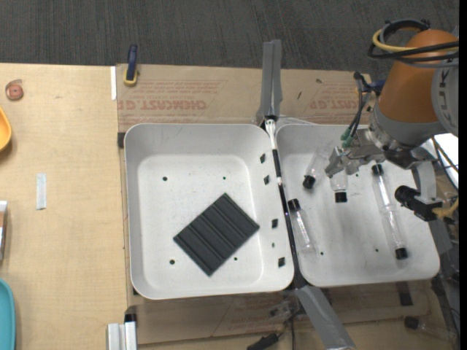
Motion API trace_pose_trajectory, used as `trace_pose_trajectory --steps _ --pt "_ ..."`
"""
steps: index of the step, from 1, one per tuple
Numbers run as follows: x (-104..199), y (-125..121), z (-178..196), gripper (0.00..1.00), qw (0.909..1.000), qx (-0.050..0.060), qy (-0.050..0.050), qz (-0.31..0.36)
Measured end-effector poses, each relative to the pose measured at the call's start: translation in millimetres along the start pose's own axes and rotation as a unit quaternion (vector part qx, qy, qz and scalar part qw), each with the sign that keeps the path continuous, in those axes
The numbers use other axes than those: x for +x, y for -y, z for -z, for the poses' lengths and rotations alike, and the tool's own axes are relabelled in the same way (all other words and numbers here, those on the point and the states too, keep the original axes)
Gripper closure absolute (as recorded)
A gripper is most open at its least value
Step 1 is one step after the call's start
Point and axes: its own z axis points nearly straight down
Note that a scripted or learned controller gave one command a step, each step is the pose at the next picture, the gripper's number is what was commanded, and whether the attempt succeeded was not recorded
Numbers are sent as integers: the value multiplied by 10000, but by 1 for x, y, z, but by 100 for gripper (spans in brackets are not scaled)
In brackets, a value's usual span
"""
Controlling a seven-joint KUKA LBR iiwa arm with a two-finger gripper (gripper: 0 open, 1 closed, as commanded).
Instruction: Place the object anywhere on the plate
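Wooden bench, two bins: a dark plate lies mid-left bin. The gripper, grip state unclear, should centre on a tube before closing.

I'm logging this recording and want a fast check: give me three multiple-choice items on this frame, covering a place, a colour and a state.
1. Where does the dark ribbed plate lie?
A. in the left bin
B. in the right bin
C. on the bench outside both bins

2. What colour are the bins?
A. blue
B. white
C. black

3. How do the clear tubes in the right bin rest?
A. standing upright
B. stacked on the plate
C. lying flat on the bin floor

Answers: 1 A, it sits tilted on the left bin's floor. 2 B, both trays are white. 3 C, each tube lies lengthwise, apart from the plate.
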Motion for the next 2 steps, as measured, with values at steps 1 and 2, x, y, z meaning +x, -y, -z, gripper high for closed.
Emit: trace_pose_trajectory --steps 1,2 --pt "66 -22 -1 100 9964 12 6 -852" --pt "122 37 -1 100 9998 18 1 -173"
